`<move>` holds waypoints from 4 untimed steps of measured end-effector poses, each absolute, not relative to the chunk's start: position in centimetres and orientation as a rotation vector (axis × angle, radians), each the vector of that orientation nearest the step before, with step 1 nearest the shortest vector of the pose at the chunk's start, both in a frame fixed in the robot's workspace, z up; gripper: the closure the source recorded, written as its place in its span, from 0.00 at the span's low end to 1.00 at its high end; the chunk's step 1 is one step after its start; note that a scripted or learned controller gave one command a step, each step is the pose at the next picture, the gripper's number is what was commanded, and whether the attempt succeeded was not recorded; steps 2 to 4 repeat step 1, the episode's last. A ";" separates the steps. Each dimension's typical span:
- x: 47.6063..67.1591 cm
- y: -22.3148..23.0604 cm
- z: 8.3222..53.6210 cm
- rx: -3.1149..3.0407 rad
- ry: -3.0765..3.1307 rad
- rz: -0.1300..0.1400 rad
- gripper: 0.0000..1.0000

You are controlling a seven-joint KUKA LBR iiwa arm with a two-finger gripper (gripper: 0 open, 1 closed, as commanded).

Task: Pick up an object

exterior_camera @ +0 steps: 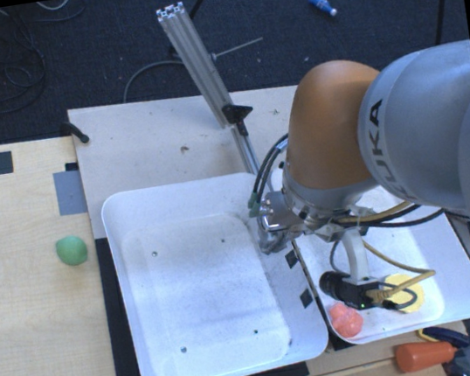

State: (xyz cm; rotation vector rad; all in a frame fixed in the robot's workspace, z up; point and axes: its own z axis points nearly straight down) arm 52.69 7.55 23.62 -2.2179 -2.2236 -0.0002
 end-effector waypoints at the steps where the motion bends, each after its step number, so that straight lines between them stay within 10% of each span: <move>1: 52.7 7.3 23.6 -2.222 -2.220 0.001 0.00; 4: 52.7 7.3 23.6 -2.222 -2.220 0.001 0.00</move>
